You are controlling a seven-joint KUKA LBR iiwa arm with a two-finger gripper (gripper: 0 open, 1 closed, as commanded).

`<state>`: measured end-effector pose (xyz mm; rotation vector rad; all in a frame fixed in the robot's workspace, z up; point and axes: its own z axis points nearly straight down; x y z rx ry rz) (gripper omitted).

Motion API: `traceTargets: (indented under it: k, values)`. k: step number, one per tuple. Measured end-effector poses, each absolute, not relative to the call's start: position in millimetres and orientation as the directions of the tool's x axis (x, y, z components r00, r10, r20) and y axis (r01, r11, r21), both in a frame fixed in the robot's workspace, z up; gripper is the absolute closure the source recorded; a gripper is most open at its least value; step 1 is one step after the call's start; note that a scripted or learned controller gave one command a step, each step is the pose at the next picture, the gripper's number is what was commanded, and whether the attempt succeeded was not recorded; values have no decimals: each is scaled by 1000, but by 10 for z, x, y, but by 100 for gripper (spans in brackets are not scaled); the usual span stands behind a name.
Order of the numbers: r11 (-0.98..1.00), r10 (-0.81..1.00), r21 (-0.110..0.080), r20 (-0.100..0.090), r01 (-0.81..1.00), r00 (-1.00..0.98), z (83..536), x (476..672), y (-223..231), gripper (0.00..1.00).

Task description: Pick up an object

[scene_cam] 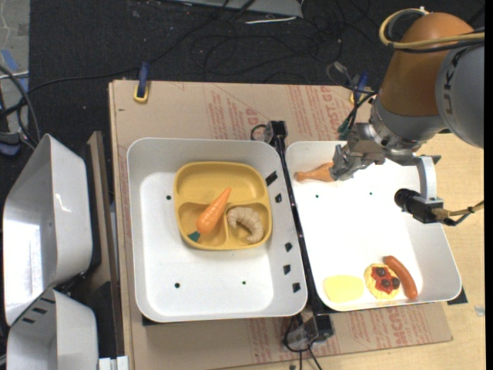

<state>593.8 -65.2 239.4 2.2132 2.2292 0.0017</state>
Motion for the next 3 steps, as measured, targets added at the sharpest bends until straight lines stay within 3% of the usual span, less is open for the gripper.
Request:
traceTargets:
  k: [1,3]
  values:
    - [8,1000,1,1,1000,-8,2436,6027,-123,100]
    - [8,1000,-2,1,1000,-8,2328,5984,961,100]
